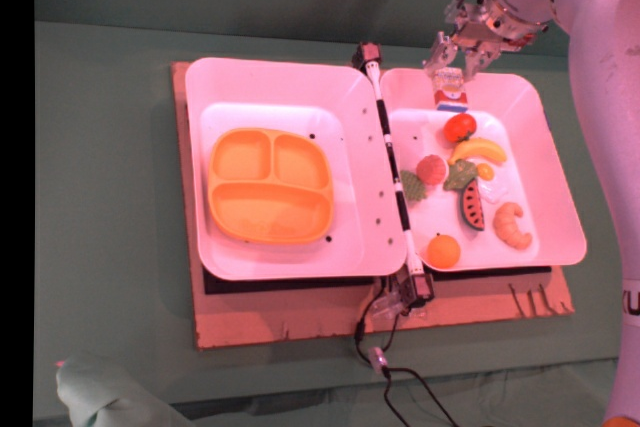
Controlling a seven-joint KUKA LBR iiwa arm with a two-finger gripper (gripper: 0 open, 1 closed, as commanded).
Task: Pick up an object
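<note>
The gripper (pixel 458 58) pinches a small carton (pixel 452 91) above the right bin's (pixel 545 155) far edge. Tomato (pixel 460 126), banana (pixel 478 151) and croissant (pixel 513 224) lie nearer; the left bin (pixel 270 80) holds an orange tray (pixel 270 185).

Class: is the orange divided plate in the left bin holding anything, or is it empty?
Empty: the orange plate shows bare compartments; the toy foods lie in the right bin.

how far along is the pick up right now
Done: the gripper is raised above the right bin's far edge with a small carton between its fingers. In hand: that carton. Left: nothing obvious; the other toy foods, like the banana, lie in the bin.
</note>
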